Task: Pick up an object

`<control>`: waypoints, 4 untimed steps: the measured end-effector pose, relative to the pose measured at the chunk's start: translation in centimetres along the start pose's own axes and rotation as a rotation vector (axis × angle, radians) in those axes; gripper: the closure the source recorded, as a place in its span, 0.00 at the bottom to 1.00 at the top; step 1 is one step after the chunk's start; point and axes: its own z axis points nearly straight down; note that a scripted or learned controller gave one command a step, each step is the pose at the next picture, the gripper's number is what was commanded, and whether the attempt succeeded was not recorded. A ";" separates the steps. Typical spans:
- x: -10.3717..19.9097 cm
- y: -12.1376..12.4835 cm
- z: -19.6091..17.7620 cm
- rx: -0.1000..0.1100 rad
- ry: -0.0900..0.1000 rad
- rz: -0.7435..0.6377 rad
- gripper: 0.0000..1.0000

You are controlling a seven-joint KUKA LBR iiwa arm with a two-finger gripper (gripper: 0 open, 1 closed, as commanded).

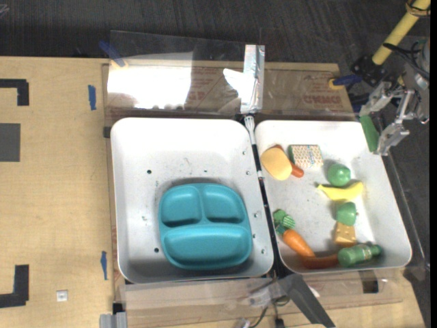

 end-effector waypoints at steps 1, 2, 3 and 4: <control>5.7 -0.6 15.6 0.002 -0.006 -0.114 0.00; 9.0 5.2 17.6 -0.002 -0.004 -0.016 0.00; 9.0 3.7 17.6 0.001 -0.007 -0.088 0.00; 12.3 6.8 17.5 -0.001 -0.004 -0.077 0.00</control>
